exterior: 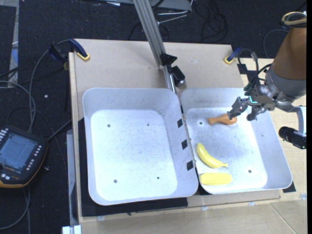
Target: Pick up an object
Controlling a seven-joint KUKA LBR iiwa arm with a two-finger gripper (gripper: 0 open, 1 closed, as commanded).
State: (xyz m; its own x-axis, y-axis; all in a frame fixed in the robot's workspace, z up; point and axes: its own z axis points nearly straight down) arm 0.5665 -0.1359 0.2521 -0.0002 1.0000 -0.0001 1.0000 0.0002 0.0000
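Note:
An orange-brown drumstick-shaped object [223, 120] lies near the back of the right bin [265, 150]. A yellow banana [209, 157] lies closer to the front, beside the divide between the bins. Just in front of it rests a flat yellow piece [215, 179]. My gripper [245, 110] hangs over the back right of the right bin, with its fingers spread. One fingertip [235, 110] is just above the right end of the drumstick-shaped object. Nothing sits between the fingers.
The left bin [131, 150] lies beside the right one. A slanted metal pole [153, 33] rises behind the bins. Clamps [80, 52] grip the bench's back corners. A handheld pendant [17, 155] lies on the floor at far left.

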